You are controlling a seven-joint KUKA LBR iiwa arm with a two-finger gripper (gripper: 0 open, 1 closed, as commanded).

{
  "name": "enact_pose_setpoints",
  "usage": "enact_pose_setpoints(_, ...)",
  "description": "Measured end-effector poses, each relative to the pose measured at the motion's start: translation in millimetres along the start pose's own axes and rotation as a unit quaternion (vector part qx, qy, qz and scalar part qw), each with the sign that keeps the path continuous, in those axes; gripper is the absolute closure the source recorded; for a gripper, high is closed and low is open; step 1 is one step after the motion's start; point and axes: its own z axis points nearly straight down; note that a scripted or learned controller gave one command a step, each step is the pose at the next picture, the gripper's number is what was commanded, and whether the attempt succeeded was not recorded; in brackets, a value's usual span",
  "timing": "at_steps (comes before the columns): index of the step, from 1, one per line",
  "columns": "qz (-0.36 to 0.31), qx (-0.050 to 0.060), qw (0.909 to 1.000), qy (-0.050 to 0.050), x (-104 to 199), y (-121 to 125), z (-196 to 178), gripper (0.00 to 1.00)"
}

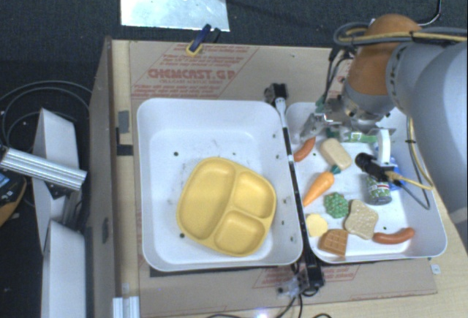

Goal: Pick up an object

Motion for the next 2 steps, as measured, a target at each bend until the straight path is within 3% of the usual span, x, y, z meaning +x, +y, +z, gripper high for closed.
enact_pose_setpoints(1, 0.001, -0.003, 1.0, -0.001, -1.7, -74.8, 9.3, 0.0)
enact_pose_setpoints(2, 0.001, -0.003, 1.0, -0.001, -8.7, -106.2, 9.4, 0.0)
